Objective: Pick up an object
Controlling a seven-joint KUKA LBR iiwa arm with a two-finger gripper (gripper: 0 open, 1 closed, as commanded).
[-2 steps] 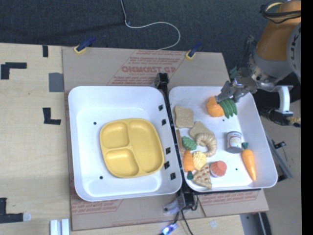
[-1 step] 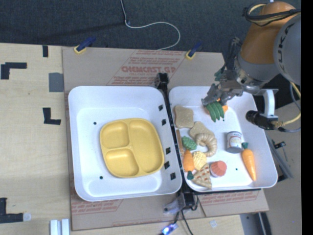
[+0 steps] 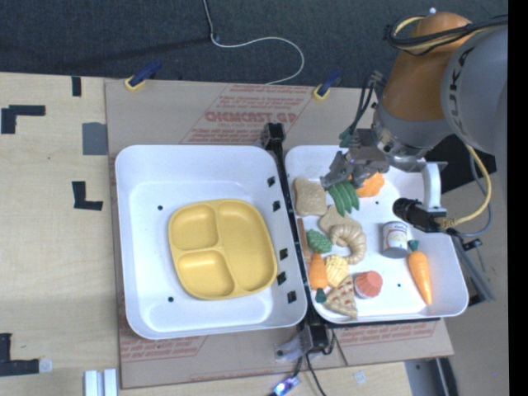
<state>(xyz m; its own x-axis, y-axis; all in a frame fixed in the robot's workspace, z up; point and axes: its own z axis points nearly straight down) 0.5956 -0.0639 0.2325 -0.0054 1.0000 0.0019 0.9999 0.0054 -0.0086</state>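
My gripper point(image 3: 350, 172) hangs over the back of the right bin point(image 3: 441, 304), at the end of the grey and orange arm. Just below it lies a green bean-like vegetable point(image 3: 345, 197), touching or very close to the gripper's tip. An orange piece point(image 3: 372, 185) sits to the gripper's right. To the left is a slice of bread point(image 3: 309, 196). Further forward in the bin lie a croissant point(image 3: 349, 239), a small can point(image 3: 396, 238), a carrot point(image 3: 421, 275), a pizza slice point(image 3: 341, 300), a corn cob point(image 3: 336, 268) and a red piece point(image 3: 369, 283).
The left bin point(image 3: 136, 221) holds a yellow divided plate point(image 3: 221, 247). A black divider with clips point(image 3: 285, 213) runs between the bins. A grey cable loops over the dark cloth behind the bench. The arm's cables hang at the right.
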